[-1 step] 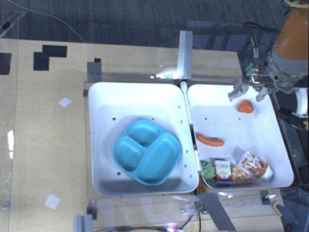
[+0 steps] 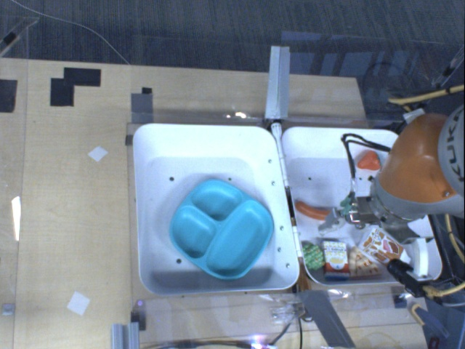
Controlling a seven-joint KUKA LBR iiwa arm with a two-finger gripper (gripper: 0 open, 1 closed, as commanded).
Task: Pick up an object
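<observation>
Camera view: gripper (image 2: 341,220) over right bin (image 2: 320,158), grip state unclear; descend straight onto orange sausage (image 2: 314,211), avoid packets (image 2: 336,257).

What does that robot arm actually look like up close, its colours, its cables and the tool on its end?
The arm is bulky and rounded, grey with a broad glossy orange band above the wrist. A thin black cable loops beside it, and yellow cables run nearby. Its gripper is a small metallic assembly.
</observation>
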